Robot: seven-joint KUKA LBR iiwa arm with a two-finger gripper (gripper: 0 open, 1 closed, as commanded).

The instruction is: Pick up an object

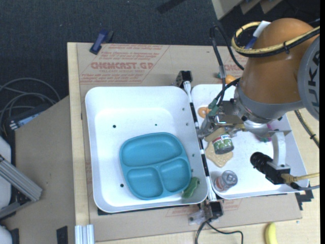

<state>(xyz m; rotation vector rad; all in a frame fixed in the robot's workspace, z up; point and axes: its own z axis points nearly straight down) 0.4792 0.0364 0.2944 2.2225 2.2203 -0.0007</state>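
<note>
gripper [217, 130] at divider [193, 108], tray [152, 164] nr front rim [147, 208]

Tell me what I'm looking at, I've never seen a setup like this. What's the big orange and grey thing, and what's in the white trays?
This is one picture, taken by a camera fixed above a bench and looking down at a slant. The big grey and orange shape is a robot arm reaching in from the right. Its gripper is the part that grabs, and it hangs low over the right bin. The left bin holds a blue plate with a small green thing at its corner. In the right bin lie a tan piece, a small can and a silvery round thing. I cannot tell whether anything is held.
</note>
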